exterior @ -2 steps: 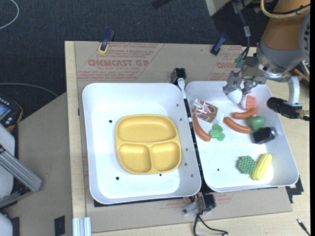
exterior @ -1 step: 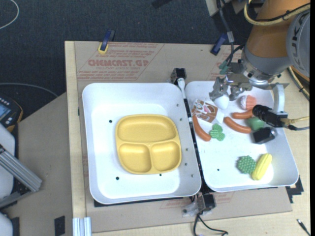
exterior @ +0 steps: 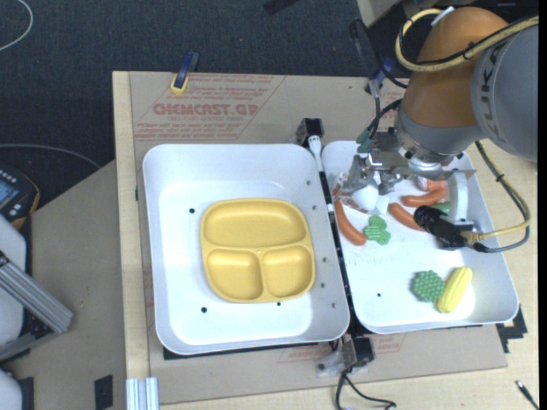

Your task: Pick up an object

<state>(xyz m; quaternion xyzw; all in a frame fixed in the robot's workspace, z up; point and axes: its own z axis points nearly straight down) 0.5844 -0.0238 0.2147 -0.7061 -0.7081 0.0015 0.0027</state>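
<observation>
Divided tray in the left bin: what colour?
Yellow. The divided tray shows clearly in the camera view.

The arm [exterior: 479,67] comes in from the upper right, grey link up top, then the orange band, wrist pointing down and a bit left. The gripper [exterior: 369,178] sits low at the end, metal bits and cables bunched around it.

Bright, even light falls from above — both white bins [exterior: 171,254] glare nearly to washout, with soft, short shadows beside the yellow tray [exterior: 256,250]. The far floor stays dim. Focus is fair overall — small toys look slightly soft and grainy.
</observation>
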